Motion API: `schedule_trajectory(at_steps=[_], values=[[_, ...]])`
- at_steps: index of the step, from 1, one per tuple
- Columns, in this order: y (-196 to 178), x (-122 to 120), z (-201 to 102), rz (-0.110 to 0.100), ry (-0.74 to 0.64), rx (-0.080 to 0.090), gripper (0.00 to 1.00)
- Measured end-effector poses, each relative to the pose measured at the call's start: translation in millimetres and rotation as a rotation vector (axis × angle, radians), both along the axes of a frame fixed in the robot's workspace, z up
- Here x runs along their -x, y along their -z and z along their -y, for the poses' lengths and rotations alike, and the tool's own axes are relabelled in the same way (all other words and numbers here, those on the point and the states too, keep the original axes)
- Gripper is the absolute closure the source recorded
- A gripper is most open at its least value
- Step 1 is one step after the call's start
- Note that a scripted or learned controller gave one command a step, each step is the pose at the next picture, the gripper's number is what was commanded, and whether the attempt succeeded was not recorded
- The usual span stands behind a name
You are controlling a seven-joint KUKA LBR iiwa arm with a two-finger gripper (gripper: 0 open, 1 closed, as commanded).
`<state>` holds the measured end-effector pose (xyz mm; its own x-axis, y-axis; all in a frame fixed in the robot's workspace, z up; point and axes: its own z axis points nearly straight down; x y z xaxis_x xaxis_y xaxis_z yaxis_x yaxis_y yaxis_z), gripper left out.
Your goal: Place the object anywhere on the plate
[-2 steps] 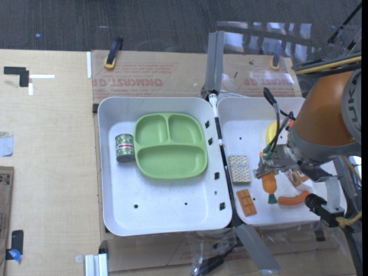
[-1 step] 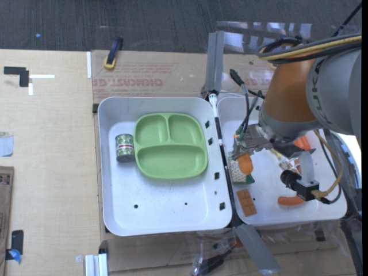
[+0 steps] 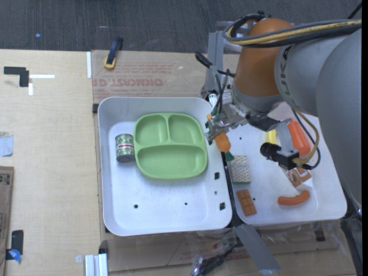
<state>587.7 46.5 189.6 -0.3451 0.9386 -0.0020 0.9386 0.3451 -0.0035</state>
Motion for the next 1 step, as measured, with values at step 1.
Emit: schedule_trajectory(at_steps=[1], values=[[-0.1,0.0,-0.1,0.000,-0.001,0.000,0.00]])
